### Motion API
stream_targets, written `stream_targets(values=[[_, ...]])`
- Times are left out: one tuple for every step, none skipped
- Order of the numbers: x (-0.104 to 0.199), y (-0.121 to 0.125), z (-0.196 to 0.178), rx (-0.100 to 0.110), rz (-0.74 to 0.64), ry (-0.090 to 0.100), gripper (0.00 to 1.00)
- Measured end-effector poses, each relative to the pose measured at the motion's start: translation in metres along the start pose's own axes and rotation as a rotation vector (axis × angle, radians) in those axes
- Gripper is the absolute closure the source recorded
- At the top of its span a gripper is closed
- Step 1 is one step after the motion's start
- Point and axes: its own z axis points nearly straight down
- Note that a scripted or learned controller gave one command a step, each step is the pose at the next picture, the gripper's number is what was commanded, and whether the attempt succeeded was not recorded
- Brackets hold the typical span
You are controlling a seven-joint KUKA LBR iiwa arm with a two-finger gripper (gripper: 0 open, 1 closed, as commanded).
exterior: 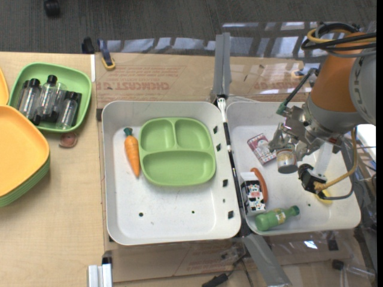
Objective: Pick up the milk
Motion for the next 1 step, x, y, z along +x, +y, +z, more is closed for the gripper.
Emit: stream_targets(values=[[-0.0293, 0.0002, 0.0262, 0.000, -0.365, 0.002, 1.00]])
